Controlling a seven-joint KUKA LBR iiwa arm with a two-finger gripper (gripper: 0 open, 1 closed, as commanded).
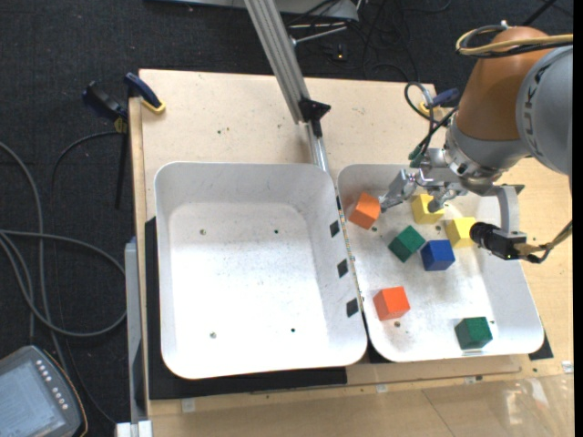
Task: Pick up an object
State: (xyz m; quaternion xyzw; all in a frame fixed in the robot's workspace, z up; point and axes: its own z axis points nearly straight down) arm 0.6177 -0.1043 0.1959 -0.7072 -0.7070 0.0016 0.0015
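While I am lowering the gripper (421, 189) beside the yellow cube (425, 209), finger state is reading indeterminate; next, I am centring over it.

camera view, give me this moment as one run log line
arm: over right bin | tool: low at bin's far end, beside yellow block | grasp: none seen | left bin: no blocks

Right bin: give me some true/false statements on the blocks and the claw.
1. The right bin holds seven blocks. True.
2. Both orange blocks touch each other. False: one lies near the bin's upper left, the other lower down, apart.
3. The blue block lies beside a green block. True.
4. The claw hangs over the left bin. False: it is over the right bin, near a yellow block.
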